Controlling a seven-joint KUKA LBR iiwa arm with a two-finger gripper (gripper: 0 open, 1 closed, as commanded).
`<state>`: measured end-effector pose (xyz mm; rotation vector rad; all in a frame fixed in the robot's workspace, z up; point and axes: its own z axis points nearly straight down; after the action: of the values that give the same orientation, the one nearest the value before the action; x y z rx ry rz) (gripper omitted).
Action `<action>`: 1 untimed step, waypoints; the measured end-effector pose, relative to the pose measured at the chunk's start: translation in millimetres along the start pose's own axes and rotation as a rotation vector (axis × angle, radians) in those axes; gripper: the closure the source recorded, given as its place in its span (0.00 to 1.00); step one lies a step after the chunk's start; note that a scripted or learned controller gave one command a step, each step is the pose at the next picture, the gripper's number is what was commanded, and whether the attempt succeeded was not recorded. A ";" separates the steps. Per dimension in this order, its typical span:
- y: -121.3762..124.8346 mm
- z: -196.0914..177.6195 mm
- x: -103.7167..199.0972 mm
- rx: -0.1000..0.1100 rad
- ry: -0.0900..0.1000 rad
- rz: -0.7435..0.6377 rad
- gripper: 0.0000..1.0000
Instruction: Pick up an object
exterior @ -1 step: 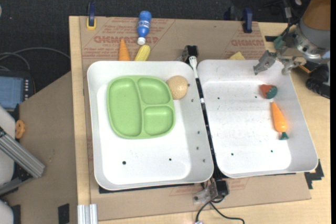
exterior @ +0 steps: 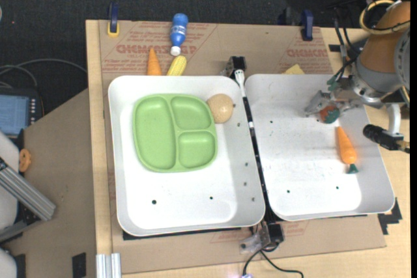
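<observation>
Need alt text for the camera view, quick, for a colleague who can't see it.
The gripper hangs over the right bin near a small red-and-green object, with a toy carrot lying close by. The left bin holds a green divided plate and a tan ball.

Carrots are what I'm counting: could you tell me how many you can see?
2. One carrot lies in the right bin, near its right side. Another carrot lies on the bench behind the left bin.
</observation>
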<state>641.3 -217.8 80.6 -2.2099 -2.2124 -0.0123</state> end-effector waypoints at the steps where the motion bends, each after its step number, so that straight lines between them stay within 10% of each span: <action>1: 0.9 -15.2 -2.6 -0.005 -0.014 -0.003 1.00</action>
<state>642.3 -220.7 95.7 -2.2162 -2.2249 -0.0016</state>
